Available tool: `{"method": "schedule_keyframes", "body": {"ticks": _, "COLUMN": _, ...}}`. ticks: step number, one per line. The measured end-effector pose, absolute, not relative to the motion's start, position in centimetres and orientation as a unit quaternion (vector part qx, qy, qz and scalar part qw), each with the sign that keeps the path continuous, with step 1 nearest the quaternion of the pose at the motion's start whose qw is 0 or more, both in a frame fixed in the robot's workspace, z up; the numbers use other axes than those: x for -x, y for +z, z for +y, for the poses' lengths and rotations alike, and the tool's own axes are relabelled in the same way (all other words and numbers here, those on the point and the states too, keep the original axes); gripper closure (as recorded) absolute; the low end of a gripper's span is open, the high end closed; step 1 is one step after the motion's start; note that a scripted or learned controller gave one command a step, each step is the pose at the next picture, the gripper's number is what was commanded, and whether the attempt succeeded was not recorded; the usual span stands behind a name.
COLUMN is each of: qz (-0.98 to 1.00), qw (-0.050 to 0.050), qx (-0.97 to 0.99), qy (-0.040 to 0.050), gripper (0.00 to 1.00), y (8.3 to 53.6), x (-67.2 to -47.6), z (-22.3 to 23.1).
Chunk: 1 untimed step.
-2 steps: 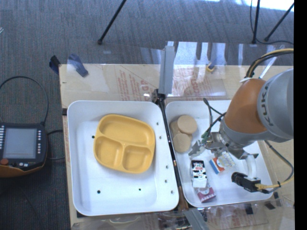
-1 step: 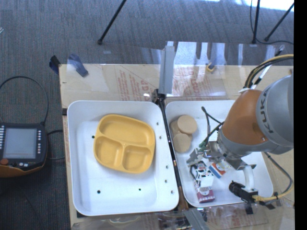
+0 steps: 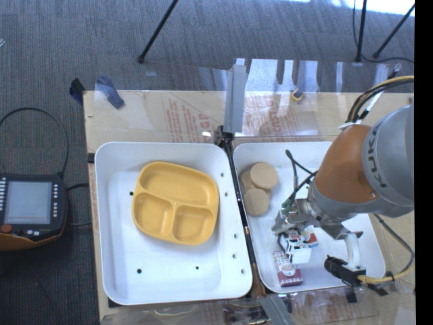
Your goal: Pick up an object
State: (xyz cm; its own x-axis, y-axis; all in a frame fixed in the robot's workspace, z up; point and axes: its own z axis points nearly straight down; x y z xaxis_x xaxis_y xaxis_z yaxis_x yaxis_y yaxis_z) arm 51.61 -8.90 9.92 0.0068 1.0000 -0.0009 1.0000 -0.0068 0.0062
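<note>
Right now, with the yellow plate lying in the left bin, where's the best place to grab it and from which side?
Probably the raised outer rim. The yellow divided plate lies flat and upright in the left bin, so a two-finger gripper coming straight down could pinch the rim wall. The edge nearest the right bin looks best, since the arm reaches in from that side. The inner dividers are a possible second choice.

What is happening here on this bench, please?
A grey robot arm with an orange band reaches from the right into the right white bin. Its pincer is low among small items there: a small red and white packet and round tan discs. I cannot tell whether it holds anything. The left white bin holds a yellow plastic tray with three compartments, untouched.
</note>
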Motion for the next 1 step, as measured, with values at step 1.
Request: {"method": "schedule_keyframes", "body": {"ticks": 1, "qz": 0.71, "qw": 0.0, "qx": -0.704, "qy": 0.0012, "gripper": 1.0, "y": 18.84, "x": -54.77, "z": -2.35}}
